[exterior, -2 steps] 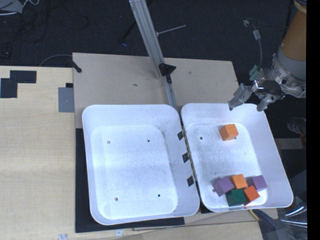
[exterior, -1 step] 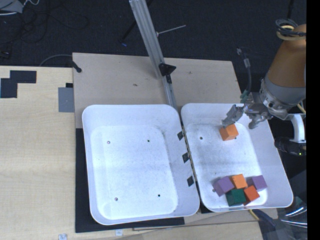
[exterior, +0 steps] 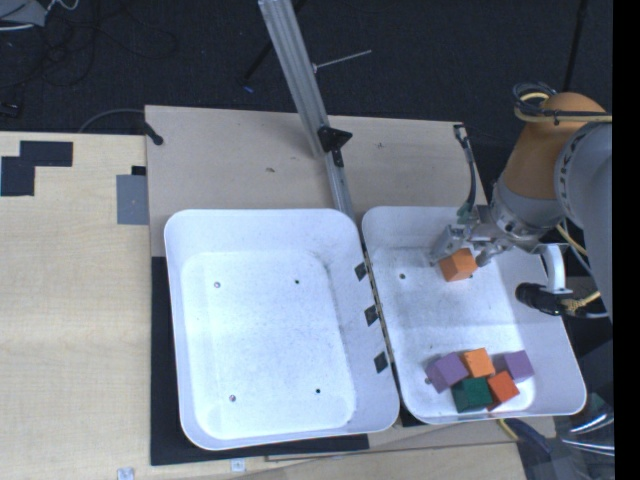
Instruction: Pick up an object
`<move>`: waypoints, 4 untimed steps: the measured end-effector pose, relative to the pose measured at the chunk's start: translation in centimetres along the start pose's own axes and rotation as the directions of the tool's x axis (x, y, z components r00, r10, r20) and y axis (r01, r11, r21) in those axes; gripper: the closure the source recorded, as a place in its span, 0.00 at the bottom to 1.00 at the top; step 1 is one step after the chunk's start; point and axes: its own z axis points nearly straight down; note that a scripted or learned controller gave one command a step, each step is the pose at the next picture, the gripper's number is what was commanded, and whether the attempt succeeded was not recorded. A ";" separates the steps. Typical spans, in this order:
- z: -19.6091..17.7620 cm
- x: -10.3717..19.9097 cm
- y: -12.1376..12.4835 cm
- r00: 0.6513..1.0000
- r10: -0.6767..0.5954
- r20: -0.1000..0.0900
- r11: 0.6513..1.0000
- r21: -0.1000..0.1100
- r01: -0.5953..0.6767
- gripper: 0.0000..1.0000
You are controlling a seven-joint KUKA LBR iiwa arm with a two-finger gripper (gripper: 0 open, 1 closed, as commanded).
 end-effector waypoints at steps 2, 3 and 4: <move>-9.0 6.7 -5.3 1.000 -0.004 -0.003 1.000 -0.005 0.004 1.00; -8.6 16.2 -5.7 1.000 -0.006 -0.003 1.000 -0.002 0.006 1.00; -8.9 18.1 -7.9 1.000 0.014 0.015 1.000 -0.013 -0.014 1.00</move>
